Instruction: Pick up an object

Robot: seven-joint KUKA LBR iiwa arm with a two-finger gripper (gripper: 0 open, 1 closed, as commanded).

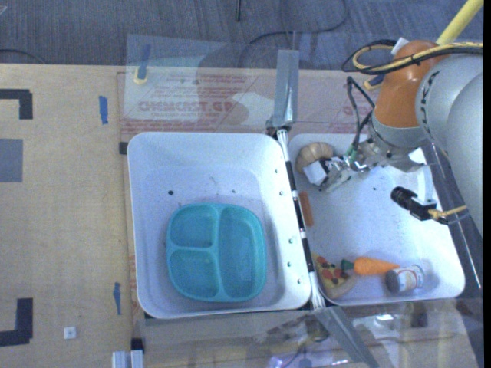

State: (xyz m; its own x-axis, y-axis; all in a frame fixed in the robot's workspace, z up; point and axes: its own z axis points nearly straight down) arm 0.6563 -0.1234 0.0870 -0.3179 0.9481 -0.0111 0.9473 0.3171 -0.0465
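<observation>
My gripper (331, 173) is low in the back left corner of the right bin (383, 228). It reaches in from the right, under the arm's orange band (399, 98). A tan, ring-shaped bread piece (313, 154) lies just left of and behind it, touching or nearly touching it. A small pale grey thing (314, 173) sits right at the gripper's tip; I cannot tell whether it is held. At the bin's front lie an orange carrot (374, 266), a pizza slice (332, 274) and a grey can (403, 280).
The left bin (153, 167) holds a teal divided plate (217, 251). A thin brown stick (306, 208) lies along the right bin's left wall. A black cable plug (408, 201) hangs from the arm over the right bin's middle.
</observation>
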